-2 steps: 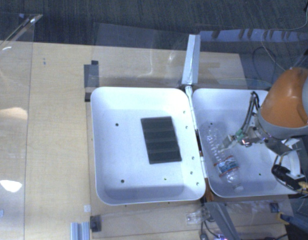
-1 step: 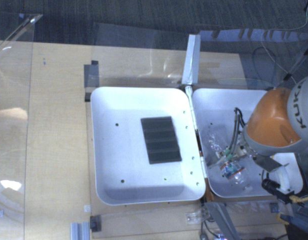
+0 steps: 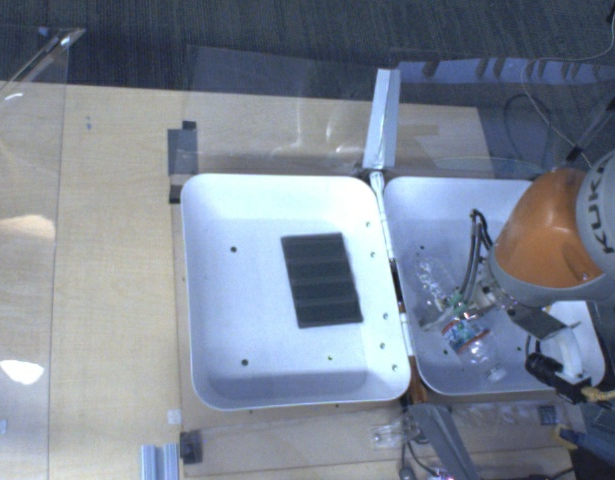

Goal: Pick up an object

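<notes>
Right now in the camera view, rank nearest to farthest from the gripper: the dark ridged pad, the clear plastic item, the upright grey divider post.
1. clear plastic item, right bin, right beside the gripper.
2. dark ridged pad, middle of the left bin, to the gripper's left in view.
3. upright grey divider post, behind both bins at the top of their seam.

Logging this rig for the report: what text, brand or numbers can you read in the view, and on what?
"KU": large dark letters on the grey arm, cut off at the picture's edge.
The dark ribbed pad in the left bin: no readable text.
</notes>
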{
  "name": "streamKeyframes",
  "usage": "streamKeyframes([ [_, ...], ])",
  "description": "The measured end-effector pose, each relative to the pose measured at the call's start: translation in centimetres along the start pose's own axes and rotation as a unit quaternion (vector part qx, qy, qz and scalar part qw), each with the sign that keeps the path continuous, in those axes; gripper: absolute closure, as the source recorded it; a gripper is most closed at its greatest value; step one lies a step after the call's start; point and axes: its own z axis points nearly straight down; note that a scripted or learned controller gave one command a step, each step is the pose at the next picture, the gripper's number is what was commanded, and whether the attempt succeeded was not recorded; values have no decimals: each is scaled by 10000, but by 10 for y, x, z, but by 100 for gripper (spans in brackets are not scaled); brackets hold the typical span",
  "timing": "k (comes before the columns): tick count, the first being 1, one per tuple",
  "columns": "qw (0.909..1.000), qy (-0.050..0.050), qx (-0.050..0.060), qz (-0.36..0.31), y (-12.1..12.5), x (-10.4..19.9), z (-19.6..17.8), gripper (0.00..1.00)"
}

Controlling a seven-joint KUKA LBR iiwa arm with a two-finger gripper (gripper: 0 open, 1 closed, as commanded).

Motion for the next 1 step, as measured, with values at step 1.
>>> streamKeyframes([
  [1, 9920, 35, 121, 1256, 82, -1, -81, 100],
])
